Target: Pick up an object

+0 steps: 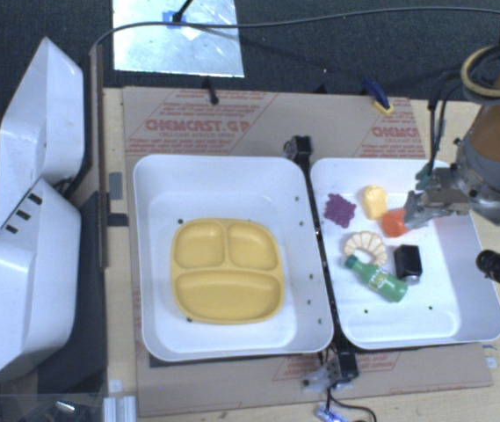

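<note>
Nearest the lens, a yellow divided plate (228,269) lay in the left bin (157,323) at lower centre of the frame. Right of it, the second bin (460,319) held a green bottle (379,280), a black block (408,261), a cream croissant-shaped toy (365,245), a purple piece (340,208), a yellow piece (373,200) and an orange piece (394,224). At centre right the gripper (414,212) stood over the orange piece, appearing to touch it; how it was set could not be made out.

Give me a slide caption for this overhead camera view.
Gripper over an orange object in the right white bin; yellow divided tray in the left white bin.
</note>
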Robot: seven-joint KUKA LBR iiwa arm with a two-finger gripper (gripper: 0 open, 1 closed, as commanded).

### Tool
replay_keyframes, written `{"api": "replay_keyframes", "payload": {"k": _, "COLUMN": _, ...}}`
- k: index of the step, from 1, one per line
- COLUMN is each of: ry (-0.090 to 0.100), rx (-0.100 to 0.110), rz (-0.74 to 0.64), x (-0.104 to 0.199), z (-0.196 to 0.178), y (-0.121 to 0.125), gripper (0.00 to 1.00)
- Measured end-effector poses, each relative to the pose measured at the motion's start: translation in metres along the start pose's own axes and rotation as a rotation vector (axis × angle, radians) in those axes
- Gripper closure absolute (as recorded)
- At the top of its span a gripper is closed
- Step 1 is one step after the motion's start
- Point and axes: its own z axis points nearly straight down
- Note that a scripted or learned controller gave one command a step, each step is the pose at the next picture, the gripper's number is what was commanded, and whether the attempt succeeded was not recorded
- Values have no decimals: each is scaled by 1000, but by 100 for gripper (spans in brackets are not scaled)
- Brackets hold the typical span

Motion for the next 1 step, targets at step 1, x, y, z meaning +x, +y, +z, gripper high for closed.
{"api": "replay_keyframes", "payload": {"k": 1, "ry": 0, "rx": 2, "rz": -3, "x": 30, "z": 17, "y": 45, "gripper": 100}}
